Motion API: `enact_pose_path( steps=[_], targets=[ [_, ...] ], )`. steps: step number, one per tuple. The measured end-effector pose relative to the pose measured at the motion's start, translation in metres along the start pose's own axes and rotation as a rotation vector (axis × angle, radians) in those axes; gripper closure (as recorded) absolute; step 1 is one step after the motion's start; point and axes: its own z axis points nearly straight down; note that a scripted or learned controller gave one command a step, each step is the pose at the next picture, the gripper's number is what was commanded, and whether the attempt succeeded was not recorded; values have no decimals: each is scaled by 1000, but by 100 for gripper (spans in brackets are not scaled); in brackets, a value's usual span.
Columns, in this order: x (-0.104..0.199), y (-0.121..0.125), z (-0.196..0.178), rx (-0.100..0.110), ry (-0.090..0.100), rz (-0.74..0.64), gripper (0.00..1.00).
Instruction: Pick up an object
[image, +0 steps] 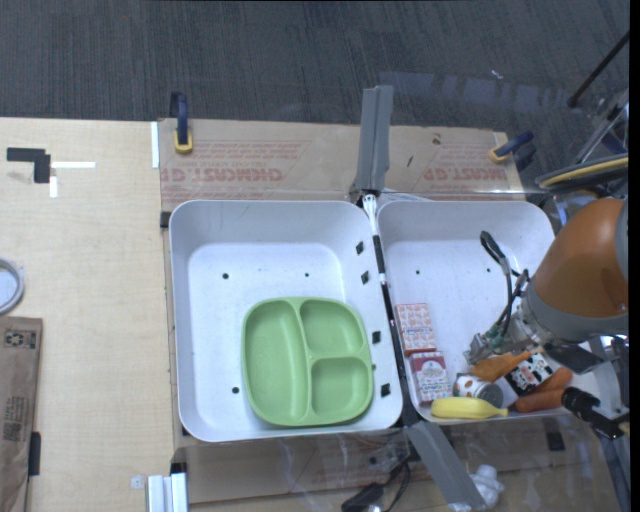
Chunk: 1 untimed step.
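2 white bins are being carried side by side on the surface (90, 300). The left bin (200, 300) is being occupied by a green divided plate (307, 360) with 3 compartments, lying flat toward the bin's front right. The right bin (450, 250) is being crowded along its front edge only; its rear half is being left bare.

Objects in the right bin, front area: a small box with a red-and-white pattern (415, 327) is lying beside the divider wall, with a second small red-labelled box (430, 378) just in front of it. A yellow banana (466, 408) is lying against the front wall. A small round red-and-white item (467, 385) is sitting just behind the banana. An orange carrot-like piece (508, 364) is lying to the right of that, and a second orange-red piece (545, 392) is lying near the front right corner. A dark item with white marks (524, 377) is wedged between them; what it is cannot be told.

The arm (590, 270) is being reached in from the right, orange band over the right bin's right side. The gripper (490, 345) is being positioned low over the cluster, just above the carrot-like piece. Whether anything is being held cannot be told, and the gripper's opening cannot be told either. A thin black cable (500, 255) is looping up from the gripper toward the wrist.

Outside the bins: a roll of tape (8, 287) and a brown paper bag (20, 400) are lying at the left edge of the surface.
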Motion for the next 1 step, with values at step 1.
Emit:
enact_pose_path(
  steps=[1],
  targets=[
    [-68, -20, 9, 0, -1, -117, 100]
  ],
)
